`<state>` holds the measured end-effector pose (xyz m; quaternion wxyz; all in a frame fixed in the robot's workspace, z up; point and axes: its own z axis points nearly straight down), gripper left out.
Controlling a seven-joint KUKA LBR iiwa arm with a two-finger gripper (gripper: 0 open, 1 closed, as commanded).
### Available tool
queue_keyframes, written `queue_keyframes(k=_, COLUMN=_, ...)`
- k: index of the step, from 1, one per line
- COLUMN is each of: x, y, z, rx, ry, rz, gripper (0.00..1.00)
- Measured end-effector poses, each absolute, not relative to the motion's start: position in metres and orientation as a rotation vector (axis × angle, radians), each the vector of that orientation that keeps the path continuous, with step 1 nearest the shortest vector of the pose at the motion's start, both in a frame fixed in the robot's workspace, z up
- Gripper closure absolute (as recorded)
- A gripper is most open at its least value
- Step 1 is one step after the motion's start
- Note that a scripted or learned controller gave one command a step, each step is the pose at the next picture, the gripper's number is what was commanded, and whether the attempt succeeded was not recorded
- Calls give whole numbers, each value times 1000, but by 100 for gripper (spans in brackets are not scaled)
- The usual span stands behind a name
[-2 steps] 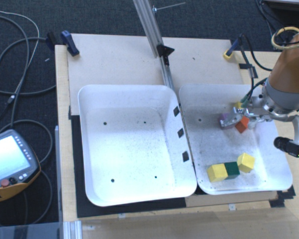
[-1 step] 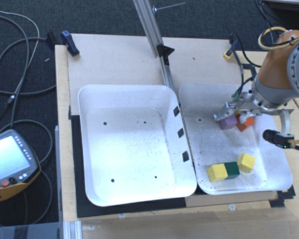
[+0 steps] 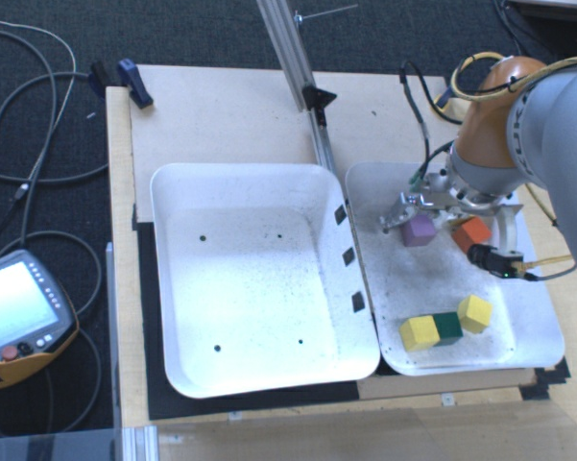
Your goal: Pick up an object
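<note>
A: Where's the claw (image 3: 424,211) rn?

B: Over the right bin (image 3: 547,339), far end. Arm comes in from the right, wrist low above the bin floor.

A: Got anything?

B: Can't tell. Purple block (image 3: 420,230) sits right under the wrist, touching or nearly, but I can't see if it's actually gripped. Claw state: can't tell either, the wrist body hides it.

A: Other stuff in there?

B: Orange block (image 3: 473,231) just beside purple, partly hidden by the wrist. Near end of the bin: yellow block (image 3: 420,332), green block (image 3: 448,327) touching it, and a 2nd yellow (image 3: 475,312) against the green. Left bin (image 3: 173,185) is next door on the counter (image 3: 221,113).

A: Risks?

B: My guess: if the purple isn't centred, a lift drags it or tips it out. Orange is so close the claw could snag it, or clamp an edge of both and drop them. Also a cable (image 3: 533,272) hangs off the wrist near orange; it could brush the block when the arm moves.

A: So pick = unconfirmed.

B: Yep, nothing clearly off the floor yet.
</note>
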<state>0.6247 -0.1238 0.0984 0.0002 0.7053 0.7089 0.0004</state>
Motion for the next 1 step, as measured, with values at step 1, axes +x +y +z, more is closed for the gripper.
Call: queue_keyframes(k=1, x=625, y=-126, z=111, rx=2216, ry=2223, rz=2, gripper=100)
